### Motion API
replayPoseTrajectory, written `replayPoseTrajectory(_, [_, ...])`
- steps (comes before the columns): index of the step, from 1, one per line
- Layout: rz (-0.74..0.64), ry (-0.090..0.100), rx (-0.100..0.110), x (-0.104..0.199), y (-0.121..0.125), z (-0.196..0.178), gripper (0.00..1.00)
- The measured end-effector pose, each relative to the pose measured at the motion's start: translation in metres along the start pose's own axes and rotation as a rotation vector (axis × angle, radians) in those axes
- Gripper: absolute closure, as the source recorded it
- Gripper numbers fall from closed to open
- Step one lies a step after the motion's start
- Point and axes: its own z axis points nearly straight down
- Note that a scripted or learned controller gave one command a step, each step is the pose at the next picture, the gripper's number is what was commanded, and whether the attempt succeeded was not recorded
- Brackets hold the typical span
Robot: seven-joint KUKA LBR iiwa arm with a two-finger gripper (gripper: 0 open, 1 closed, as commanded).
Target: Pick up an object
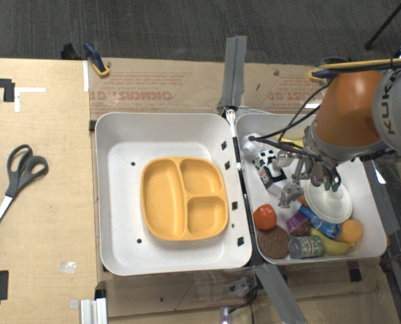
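Observation:
The right bin (369, 248) holds a heap of small objects. Among them are a red tomato (264, 216), a brown round cookie (275, 243), a green can (307, 247), a banana (337, 247), an orange (352, 231), a purple piece (298, 223) and a blue packet (320, 223). A white bowl (330, 206) lies upside down in the middle, and a white-and-black item (269, 165) lies at the back left. My gripper (312, 181) hangs low over the bin's middle, just above the white bowl's far edge. I see nothing held in it.
The left bin (113, 181) holds a yellow three-compartment plate (185, 198). Scissors (18, 174) lie on the bench to the far left. The arm's orange band (349, 113) and cables hide the right bin's back part.

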Motion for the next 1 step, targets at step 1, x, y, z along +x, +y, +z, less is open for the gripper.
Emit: replayPoseTrajectory(1, [0.005,0.021,-0.008,0.0104,-0.0710,0.0107,0.00])
